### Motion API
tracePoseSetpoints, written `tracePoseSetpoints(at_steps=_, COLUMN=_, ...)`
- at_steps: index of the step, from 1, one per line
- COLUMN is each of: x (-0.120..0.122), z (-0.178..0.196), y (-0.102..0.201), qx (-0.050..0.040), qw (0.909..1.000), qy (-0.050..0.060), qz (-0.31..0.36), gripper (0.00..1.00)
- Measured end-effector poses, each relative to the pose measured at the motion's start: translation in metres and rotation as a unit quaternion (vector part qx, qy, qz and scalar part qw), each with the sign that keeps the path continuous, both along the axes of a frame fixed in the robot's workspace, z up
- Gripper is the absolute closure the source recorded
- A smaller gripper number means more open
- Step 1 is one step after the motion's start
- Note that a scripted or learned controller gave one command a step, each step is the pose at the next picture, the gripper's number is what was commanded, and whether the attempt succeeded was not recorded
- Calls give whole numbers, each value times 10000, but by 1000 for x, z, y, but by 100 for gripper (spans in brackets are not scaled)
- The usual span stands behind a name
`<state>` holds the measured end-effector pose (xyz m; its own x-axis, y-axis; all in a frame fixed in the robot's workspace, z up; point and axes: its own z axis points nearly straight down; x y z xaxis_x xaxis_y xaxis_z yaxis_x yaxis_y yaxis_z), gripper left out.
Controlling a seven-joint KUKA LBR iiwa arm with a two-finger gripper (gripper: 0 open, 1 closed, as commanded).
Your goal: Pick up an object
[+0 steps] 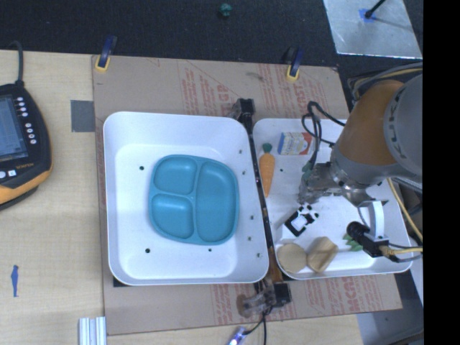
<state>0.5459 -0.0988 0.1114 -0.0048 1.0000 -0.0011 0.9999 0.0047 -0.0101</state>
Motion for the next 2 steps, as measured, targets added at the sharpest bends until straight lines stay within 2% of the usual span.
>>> tracePoseSetpoints(at_steps=1, x=0, z=0, y=0, qx=-2, qw=10000, qy=1, qz=1, gripper=0)
tracePoseSetpoints(at_steps=2, x=-15, z=-20, y=6, qx=5, qw=10000, qy=-26, qz=-8, gripper=0)
